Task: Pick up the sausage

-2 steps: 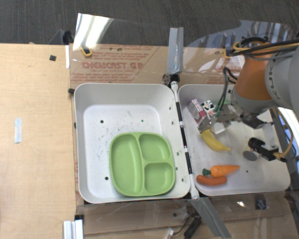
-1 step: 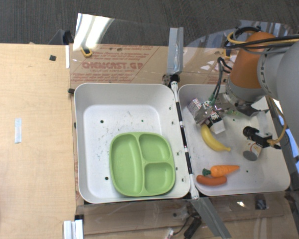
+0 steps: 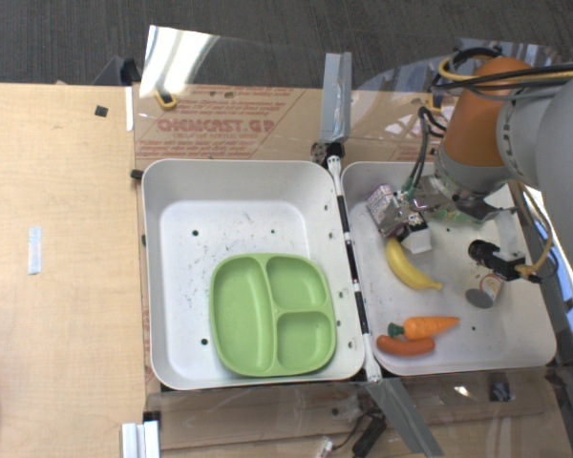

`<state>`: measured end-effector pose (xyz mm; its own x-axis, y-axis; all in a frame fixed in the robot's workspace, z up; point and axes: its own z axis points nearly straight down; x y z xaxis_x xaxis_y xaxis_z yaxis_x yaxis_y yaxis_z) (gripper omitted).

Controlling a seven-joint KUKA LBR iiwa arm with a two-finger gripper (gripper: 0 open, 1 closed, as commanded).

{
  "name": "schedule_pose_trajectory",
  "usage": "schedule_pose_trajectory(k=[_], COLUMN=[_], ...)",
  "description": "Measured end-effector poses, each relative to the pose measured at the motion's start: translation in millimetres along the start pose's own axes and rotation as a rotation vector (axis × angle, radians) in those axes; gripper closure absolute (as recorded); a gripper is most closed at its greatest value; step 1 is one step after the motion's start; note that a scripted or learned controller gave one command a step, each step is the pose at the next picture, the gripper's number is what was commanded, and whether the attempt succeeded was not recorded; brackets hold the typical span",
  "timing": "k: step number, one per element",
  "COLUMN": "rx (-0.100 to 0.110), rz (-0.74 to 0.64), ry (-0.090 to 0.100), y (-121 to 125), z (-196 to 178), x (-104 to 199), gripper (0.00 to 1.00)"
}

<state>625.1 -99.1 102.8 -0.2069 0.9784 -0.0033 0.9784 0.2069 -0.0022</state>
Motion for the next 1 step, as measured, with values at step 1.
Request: schedule_pose_trajectory(k=[1], rx=[0.001], rz=[0.12], ry=[0.001], y=[1.7], z=[-214.0], x=[48.8], gripper=[1.0])
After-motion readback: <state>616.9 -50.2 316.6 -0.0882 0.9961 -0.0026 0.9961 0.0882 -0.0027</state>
